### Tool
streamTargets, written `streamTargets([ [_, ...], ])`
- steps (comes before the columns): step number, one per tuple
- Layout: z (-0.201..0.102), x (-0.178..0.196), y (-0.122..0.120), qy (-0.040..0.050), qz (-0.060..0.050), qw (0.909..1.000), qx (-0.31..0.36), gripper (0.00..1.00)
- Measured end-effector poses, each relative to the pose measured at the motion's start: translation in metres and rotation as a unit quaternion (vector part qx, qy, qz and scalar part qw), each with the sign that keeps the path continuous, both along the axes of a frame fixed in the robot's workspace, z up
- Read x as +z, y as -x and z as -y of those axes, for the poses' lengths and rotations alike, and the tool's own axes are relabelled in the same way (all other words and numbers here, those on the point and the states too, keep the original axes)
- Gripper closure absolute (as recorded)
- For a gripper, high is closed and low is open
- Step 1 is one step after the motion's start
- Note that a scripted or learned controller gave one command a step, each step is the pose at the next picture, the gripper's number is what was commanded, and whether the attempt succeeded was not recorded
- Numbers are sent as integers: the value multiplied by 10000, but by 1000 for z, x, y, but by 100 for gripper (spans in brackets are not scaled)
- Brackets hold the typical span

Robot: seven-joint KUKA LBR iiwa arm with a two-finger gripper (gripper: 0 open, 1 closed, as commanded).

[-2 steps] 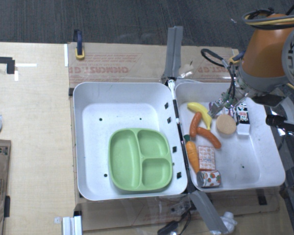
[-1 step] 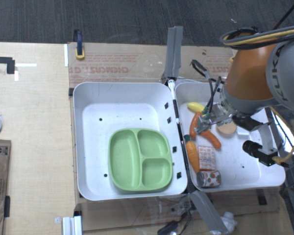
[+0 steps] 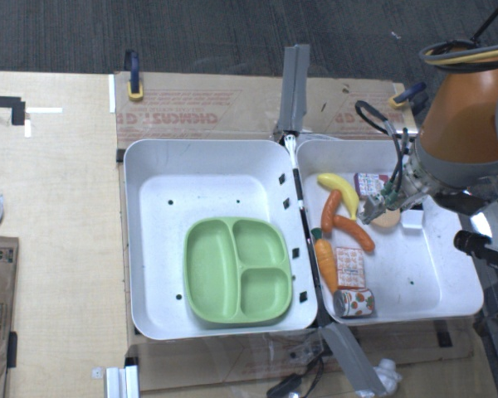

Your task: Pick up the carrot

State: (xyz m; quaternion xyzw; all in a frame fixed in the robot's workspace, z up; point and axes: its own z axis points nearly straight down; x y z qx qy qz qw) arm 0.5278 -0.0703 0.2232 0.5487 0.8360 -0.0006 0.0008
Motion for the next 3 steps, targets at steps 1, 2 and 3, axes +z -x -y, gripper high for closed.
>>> streamTargets([
  [1, -38, -14, -22, 3, -16, 9754, -2205, 100],
  [2, -38, -6, -22, 15, -30, 9756, -2197, 100],
  [3, -37, 2, -22, 26, -42, 9757, -2192, 100],
])
